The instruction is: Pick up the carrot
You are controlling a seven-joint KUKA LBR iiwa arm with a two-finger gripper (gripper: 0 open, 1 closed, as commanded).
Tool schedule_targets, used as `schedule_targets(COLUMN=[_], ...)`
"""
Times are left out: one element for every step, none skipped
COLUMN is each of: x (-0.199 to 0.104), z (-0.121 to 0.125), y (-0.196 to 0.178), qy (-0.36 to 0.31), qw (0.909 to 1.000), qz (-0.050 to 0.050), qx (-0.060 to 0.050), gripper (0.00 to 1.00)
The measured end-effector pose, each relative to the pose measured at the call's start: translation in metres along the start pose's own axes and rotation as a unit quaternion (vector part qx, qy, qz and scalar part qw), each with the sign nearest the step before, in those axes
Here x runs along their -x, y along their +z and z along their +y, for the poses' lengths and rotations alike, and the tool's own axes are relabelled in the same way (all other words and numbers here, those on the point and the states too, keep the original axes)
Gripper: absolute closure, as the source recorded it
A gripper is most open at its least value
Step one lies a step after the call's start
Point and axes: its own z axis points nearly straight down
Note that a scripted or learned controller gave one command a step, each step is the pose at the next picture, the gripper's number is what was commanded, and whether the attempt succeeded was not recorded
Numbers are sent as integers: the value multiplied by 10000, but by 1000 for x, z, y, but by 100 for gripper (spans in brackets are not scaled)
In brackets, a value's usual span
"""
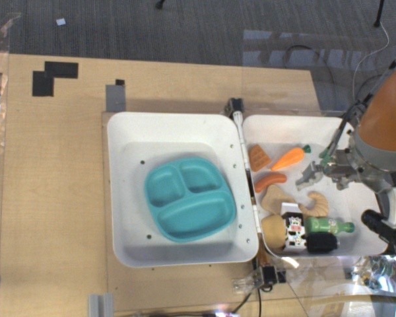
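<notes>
— Where's the carrot [289, 158]?

— In the right bin [356, 243], toward its upper middle. It lies tilted, the orange body pointing down-left and the green top up-right, resting on the white floor of the bin.

— And the gripper [311, 176]?

— Just beside it, to the right and a little lower. The arm [386, 121] comes in from the right edge, and the metal fingers [308, 175] point left toward the carrot's lower side. They sit close to it, apart from it; nothing is between them.

— Spread or pressed together?

— I cannot tell; they are small and grey against the bin and the gap is not readable.

— What else is near?

— An orange wedge [259, 157] lies left of the carrot, a red sausage [270, 180] below it. Further down: tan bread-like pieces [277, 199], a milk carton with a cow print [292, 232], a green bottle [328, 226] on its side and a black object [321, 244].

— The left bin [125, 144]?

— It holds a teal divided plate [189, 199]. Both bins sit side by side on the wooden table [53, 197].
</notes>
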Motion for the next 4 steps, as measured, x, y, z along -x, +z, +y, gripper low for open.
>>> schedule_targets(x=[-12, 37, 16, 15], z=[87, 74, 145, 147], y=[-19, 114, 127, 113], qy=[-99, 642, 1164, 1128], qw=[9999, 9979, 9932, 9936], qz=[-5, 1, 0, 1], qx=[34, -69, -2, 21], gripper=[0, 0, 0, 100])
